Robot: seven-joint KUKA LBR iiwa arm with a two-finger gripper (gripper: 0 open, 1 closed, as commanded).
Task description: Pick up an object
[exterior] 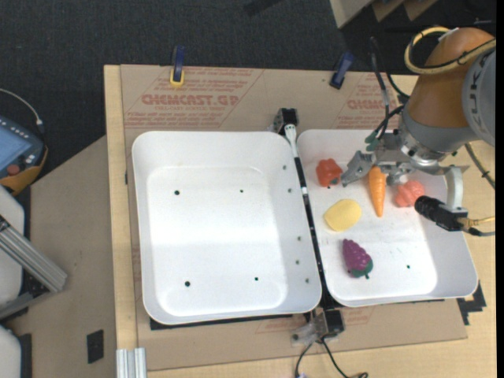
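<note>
My gripper [378,168] hangs over the back of the right bin [441,278], its fingers [352,170] spread open. The thick end of an orange carrot [377,192] lies just below the gripper, between the spread fingers, and the carrot rests on the bin floor. A red-orange toy [328,172] sits left of the left fingertip. A pink toy [408,194] lies right of the carrot, partly under the wrist. Nearer the front are a yellow lemon-like piece [342,214] and a purple bunch of grapes [357,258].
The left bin [213,219] stands beside the right one, their rims meeting at a black strip [305,203]. A black cable part [439,213] hangs over the right bin's right side. Blue clamps [177,65] hold the cardboard base at the back.
</note>
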